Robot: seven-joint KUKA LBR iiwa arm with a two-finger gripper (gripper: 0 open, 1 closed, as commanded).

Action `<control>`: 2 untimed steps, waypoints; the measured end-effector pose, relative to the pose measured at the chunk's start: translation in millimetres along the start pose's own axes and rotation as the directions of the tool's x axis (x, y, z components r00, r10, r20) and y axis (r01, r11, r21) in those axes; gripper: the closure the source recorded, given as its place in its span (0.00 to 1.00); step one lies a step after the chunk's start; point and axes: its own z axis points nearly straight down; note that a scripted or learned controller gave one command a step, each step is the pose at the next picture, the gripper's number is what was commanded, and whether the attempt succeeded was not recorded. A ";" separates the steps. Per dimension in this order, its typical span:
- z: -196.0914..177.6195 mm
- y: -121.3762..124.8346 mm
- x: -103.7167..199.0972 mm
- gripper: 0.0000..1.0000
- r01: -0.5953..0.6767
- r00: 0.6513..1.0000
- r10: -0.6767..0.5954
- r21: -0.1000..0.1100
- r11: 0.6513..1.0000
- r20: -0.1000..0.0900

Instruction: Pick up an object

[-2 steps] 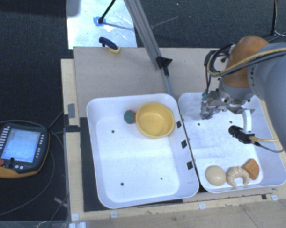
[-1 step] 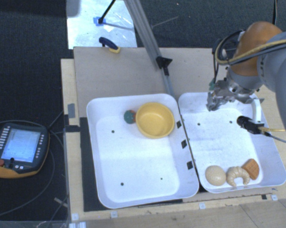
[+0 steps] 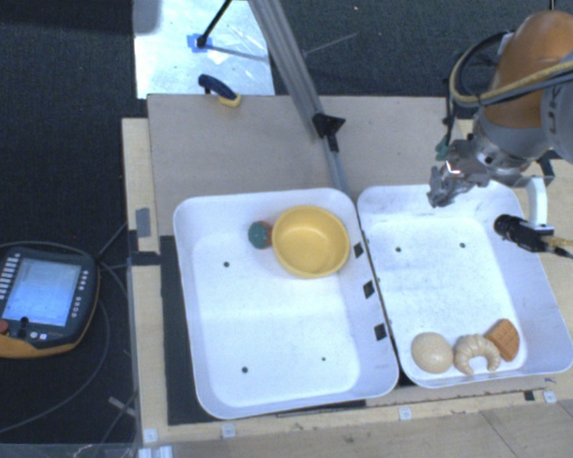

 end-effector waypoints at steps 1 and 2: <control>-53.2 1.3 -0.1 1.00 0.000 1.000 0.000 0.001 1.000 0.000; -57.1 -21.1 48.2 1.00 0.003 1.000 -0.003 0.004 1.000 -0.002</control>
